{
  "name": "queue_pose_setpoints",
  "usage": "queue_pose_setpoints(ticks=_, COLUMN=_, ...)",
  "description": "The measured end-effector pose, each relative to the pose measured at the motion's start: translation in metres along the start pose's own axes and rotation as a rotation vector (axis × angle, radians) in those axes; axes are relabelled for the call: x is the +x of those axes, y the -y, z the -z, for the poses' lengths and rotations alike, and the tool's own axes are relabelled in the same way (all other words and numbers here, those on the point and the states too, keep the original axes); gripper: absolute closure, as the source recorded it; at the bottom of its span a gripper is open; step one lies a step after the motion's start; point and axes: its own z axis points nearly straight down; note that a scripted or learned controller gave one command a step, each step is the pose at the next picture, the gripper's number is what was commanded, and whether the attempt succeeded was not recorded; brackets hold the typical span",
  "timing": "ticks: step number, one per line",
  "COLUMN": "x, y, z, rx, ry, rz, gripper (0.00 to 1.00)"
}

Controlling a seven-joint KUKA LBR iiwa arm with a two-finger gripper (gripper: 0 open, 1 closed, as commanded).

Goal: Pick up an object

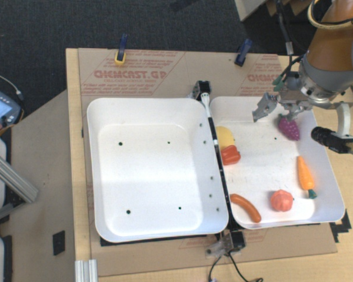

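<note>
Grey arm with orange band (332, 40) is reaching in over the right-hand shallow white plastic bin (265, 157). Its two-finger gripper (280, 109) is hanging with fingers spread apart, gripping nothing, just above the purple toy grape cluster (289, 127) at the bin's far right. Judged step: approach. Next: centre over grapes, descend, close.

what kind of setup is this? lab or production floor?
Most likely a robotics lab test bench, not production: two white bins clamped onto a cardboard sheet, toy food such as plastic grapes and a carrot as pick targets, and exposed cabling around the arm.
</note>
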Motion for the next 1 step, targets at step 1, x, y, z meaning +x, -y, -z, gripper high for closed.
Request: queue_pose_setpoints(ticks=1, x=0.0, y=-0.0007, z=0.011, rx=-0.004, ry=0.001, rz=0.001, gripper=1.0)
